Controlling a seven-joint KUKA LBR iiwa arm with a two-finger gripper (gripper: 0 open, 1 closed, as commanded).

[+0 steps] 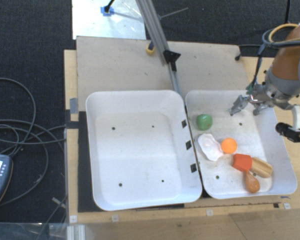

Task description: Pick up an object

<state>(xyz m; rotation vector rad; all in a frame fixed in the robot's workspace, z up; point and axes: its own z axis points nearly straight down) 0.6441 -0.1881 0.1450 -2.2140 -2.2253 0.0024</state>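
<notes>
While nothing is yet lifted, the scene reads as follows, placed against the orange ball (229, 145).

Step in hand: approach, as I judge it; the gripper (248, 107) hangs over the back of the right bin (285, 151), up and right of the ball, well apart from every object.

Claw: fingers spread apart, nothing between them.

Candidates: green ball (204, 120) up and left of the orange ball; white crumpled piece (208, 147) touching its left side; red block (242, 162) just below right; tan wooden piece (260, 167) beyond the block; brown pear-shaped piece (251, 182) lowest.

Next move: likely travel toward the bin's front, then descend over one object.

Axis: tan piece's long axis runs left-right, slightly tilted; brown piece points its narrow end toward the block. Both balls have no long axis.

Left bin (135, 149): far left of the ball.
</notes>
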